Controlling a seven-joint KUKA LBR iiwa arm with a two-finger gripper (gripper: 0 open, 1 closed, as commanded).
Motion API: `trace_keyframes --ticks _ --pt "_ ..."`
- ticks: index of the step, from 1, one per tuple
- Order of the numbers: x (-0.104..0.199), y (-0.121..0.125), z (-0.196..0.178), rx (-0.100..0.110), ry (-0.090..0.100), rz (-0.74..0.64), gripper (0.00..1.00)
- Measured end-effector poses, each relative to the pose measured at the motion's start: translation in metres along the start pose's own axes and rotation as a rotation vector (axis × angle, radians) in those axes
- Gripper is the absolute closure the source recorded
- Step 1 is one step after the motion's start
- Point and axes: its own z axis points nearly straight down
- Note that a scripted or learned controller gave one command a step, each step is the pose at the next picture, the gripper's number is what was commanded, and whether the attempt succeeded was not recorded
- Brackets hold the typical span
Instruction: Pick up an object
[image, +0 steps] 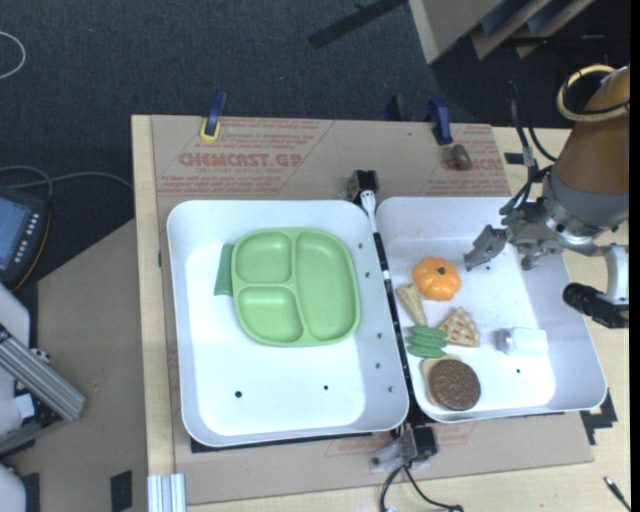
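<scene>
Bench (160, 300): bore two white bins side by side. Left bin (290, 400): held a green divided tray (296, 285), lying flat. Right bin (560, 380): held the small items. Arm (598, 150): reached in from the right over that bin's upper part. Gripper (505, 250): fingers spread apart, nothing between them, hovering just right of the pumpkin (437, 279). Cookie (454, 384): near front rim. Waffle wedge (460, 327): beside green pods (428, 342). White block (525, 341): right of the wedge.

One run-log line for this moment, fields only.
hand: open, over right bin, holding nothing | nearest: toy pumpkin | left bin: green divided plate | pick: not yet done
</scene>
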Motion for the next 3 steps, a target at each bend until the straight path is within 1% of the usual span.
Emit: trace_keyframes --ticks 1,2,3 --pt "0.0 0.003 -0.008 -0.015 -0.003 -0.003 0.0" --pt "-0.003 0.011 0.051 -0.009 -0.002 -0.003 0.0" --pt "-0.005 0.017 0.066 -0.033 -0.008 -0.003 0.0"
